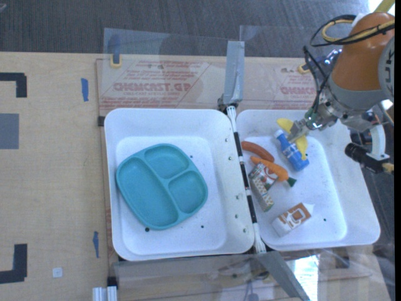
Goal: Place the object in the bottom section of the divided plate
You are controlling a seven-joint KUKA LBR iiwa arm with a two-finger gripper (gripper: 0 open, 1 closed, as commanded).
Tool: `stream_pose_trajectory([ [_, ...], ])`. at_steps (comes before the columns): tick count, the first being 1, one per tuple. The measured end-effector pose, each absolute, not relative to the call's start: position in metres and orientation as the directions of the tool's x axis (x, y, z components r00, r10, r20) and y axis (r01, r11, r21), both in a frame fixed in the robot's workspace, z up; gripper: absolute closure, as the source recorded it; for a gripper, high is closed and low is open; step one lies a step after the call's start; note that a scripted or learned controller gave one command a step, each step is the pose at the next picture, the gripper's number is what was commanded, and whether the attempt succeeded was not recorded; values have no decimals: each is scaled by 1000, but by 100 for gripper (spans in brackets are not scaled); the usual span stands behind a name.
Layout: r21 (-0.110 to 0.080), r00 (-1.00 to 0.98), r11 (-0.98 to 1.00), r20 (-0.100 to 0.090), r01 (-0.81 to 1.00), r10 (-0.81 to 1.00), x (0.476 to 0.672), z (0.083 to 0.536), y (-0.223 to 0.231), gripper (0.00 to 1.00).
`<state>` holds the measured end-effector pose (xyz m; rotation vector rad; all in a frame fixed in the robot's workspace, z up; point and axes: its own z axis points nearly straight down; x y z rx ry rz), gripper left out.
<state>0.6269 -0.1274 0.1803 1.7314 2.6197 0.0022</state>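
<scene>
The divided plate (161, 185), a teal dish with three sections, lay in the left bin (119, 127) near its middle, tilted a little, with nothing in any section. The loose objects sat in the right bin (351, 212): a blue bottle (292, 152) lying across a yellow banana (294, 137) near the far edge, a red-orange sausage (257, 149) beside the bin's left wall, an orange carrot (274, 170) just below it, a printed packet (262, 187) touching the carrot, and a small orange-and-white carton (292, 219) toward the near edge. The arm reached in from the right, its orange band high at the far right corner and the grey wrist angled down and left. The gripper (298, 130) hung over the banana and the bottle's upper end; whether its fingers were spread or closed, or had hold of anything, could not be told. Red lettering on the clear sheet (156, 83) behind the bins was mirrored and not legible.
</scene>
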Motion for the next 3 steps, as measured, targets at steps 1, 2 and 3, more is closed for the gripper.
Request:
stream_pose_trajectory([
  [1,4,-354,354,-3,935,935,647,185,-60,100],
  [2,3,-442,442,-1,897,897,649,185,32,100],
  [3,-1,-485,485,1,874,874,554,185,82,100],
])
